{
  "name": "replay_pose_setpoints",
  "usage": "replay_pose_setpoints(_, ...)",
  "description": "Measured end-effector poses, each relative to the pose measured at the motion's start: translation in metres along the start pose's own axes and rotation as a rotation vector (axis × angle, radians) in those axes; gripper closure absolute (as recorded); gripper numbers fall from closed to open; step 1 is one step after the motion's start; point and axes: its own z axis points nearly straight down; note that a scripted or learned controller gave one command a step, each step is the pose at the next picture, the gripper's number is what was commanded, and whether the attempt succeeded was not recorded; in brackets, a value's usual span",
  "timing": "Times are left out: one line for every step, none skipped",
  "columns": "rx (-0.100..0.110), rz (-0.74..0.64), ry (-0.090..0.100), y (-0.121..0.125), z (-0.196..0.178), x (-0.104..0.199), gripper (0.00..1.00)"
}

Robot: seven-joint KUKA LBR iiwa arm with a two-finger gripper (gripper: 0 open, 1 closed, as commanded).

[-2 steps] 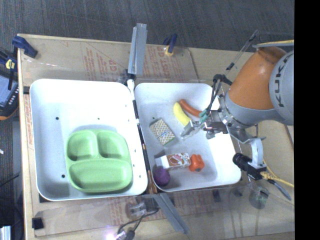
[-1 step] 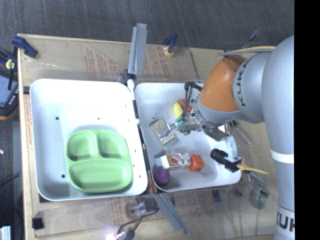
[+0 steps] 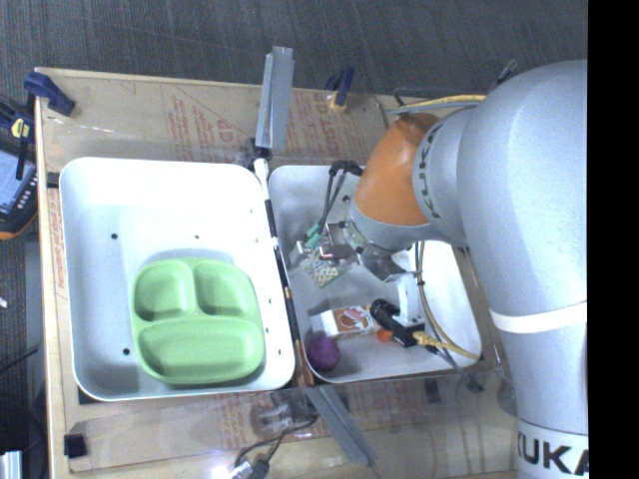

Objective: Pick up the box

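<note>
Obs., single overhead view.

- Arm [image 3: 519,218]: the grey body is covering the right side of the view. Its orange band [image 3: 394,183] is sitting over the middle of the right bin [image 3: 300,190], so the wrist is pointing down and leftward into that bin. Judgement: this pose suits a top-down pick in the right bin.
- Counter [image 3: 200,118]: it is carrying both white bins side by side, with their inner walls nearly touching.
- Left bin [image 3: 100,183]: it is holding just a green divided tray [image 3: 198,319], which is lying flat toward the near corner. It is well apart from the arm and probably not involved in this try.
- End effector [image 3: 321,252]: it is hovering low near the left wall of the right bin. Whether it is apart, together or clamped on something, I cannot tell; cables and the wrist are cluttering that spot.
- Box [image 3: 349,319]: the white carton with orange print is lying flat on the right bin's floor, near the front wall. It is apart from the end effector and nearer the camera, so nothing is gripping it. Judgement: the pick is not yet made, and the tool is standing off target.
- Purple round item [image 3: 321,349]: it is resting just beside the box's left end, in the front corner. It is a likely obstruction if the grasp comes in from that side.
- Small speckled item [image 3: 324,270]: it is sitting right at the end effector's tip, either touching it or directly beneath; I cannot tell which. There is a risk that the grasp takes this instead of the box.
</note>
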Motion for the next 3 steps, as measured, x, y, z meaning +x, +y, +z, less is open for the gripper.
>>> replay_pose_setpoints(-0.001, -0.002, -0.002, 0.0008, -0.011, -0.0017, 1.0)
replay_pose_setpoints(0.0, -0.003, -0.003, 0.0008, -0.011, -0.0016, 0.0)
replay_pose_setpoints(0.002, -0.006, -0.003, 0.0006, -0.0204, -0.0016, 1.0)
